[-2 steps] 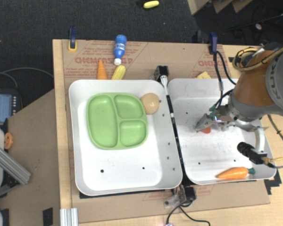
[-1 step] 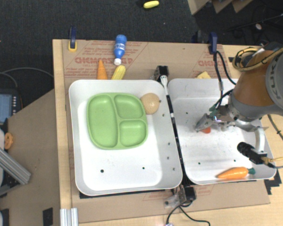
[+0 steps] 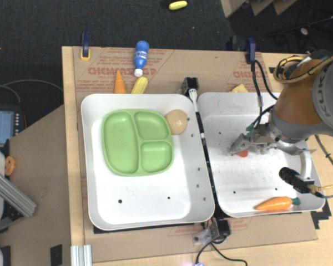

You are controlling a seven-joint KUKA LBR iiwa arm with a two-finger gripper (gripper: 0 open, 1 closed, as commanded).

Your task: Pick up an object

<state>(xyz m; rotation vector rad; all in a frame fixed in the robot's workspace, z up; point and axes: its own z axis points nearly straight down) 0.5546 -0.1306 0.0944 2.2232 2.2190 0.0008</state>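
Camera view: hand sits low in the right bin, fingers closed around a small red object. Toy carrot lies near that bin's front edge.

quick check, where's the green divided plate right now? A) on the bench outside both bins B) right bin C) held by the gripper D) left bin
D: the green divided plate lies flat in the left bin, beside a tan ball, while the gripper is over the right bin, near a small red object.
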